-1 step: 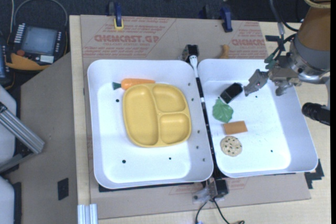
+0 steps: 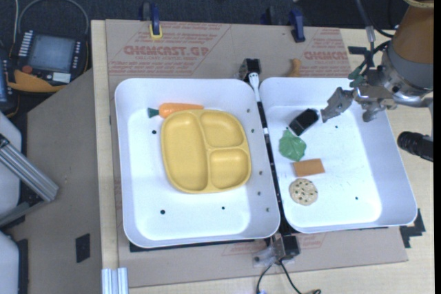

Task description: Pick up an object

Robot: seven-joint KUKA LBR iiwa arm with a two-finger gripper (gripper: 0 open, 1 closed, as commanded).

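Right bin (image 2: 386, 210), as I log it: black block (image 2: 303, 122) near the far-left corner; green leaf (image 2: 291, 146), orange slab (image 2: 309, 167) and cookie (image 2: 303, 191) strung along the left wall, apart enough to take singly; left bin (image 2: 134, 169) carries a yellow divided plate (image 2: 205, 150) and a carrot (image 2: 180, 108) at its far edge; gripper (image 2: 351, 105) hangs over the far edge beside the block, fingers spread, pinching nothing, arm slanting in from the right.

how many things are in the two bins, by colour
yellow: 1, the divided plate
orange: 2, the carrot and the flat orange block
green: 1, the leafy piece
black: 1, the small block
tan: 1, the cookie
total: 6
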